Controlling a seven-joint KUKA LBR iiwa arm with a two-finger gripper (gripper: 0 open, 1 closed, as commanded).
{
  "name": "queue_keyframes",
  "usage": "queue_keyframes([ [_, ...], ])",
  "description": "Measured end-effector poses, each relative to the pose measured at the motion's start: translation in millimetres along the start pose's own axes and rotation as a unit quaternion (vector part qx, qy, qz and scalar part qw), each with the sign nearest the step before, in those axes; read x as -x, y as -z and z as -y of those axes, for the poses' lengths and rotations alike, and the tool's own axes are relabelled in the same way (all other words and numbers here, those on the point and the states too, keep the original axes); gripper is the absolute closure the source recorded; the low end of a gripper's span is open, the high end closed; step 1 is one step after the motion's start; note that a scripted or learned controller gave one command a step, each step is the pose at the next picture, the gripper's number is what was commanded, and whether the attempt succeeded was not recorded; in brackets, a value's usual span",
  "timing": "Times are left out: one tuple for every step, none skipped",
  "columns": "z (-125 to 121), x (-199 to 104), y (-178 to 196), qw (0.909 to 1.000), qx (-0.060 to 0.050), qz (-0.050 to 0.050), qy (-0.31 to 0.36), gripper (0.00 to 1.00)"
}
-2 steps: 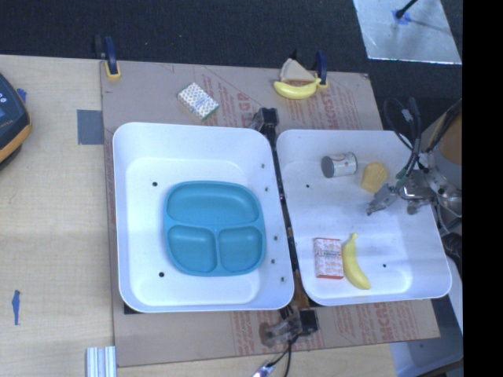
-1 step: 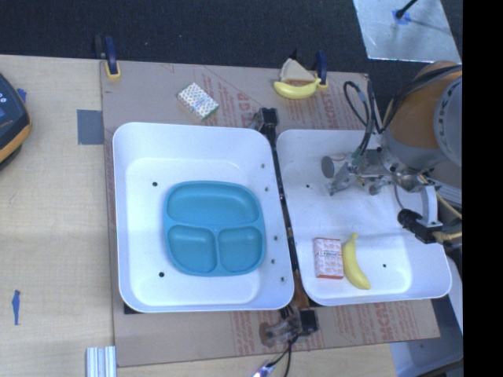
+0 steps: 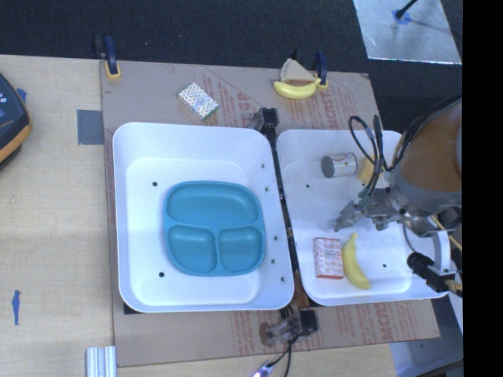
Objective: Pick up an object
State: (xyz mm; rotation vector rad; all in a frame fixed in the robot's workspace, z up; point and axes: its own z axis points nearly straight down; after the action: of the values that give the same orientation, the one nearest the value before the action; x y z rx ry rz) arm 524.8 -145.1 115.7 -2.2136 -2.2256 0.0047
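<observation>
Where bins meet: two bananas (image 3: 356, 263) (one outside).

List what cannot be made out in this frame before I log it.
- Gripper, camera view: small and dark against the right bin; its opening is unreadable.
- Small red-and-white packet beside the banana: print too small to read.
- Grey can: label blurred.
- Device at the bench's left edge: cut off by the frame.

Robot lab: clamped cardboard (image 3: 236, 93), bins (image 3: 134, 210)
</observation>
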Motion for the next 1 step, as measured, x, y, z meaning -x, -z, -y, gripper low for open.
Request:
queue_keyframes([
  [-112.9, -44.6, -17.1, 1.0000, -0.001, 0.000, -0.001, 0.00],
])
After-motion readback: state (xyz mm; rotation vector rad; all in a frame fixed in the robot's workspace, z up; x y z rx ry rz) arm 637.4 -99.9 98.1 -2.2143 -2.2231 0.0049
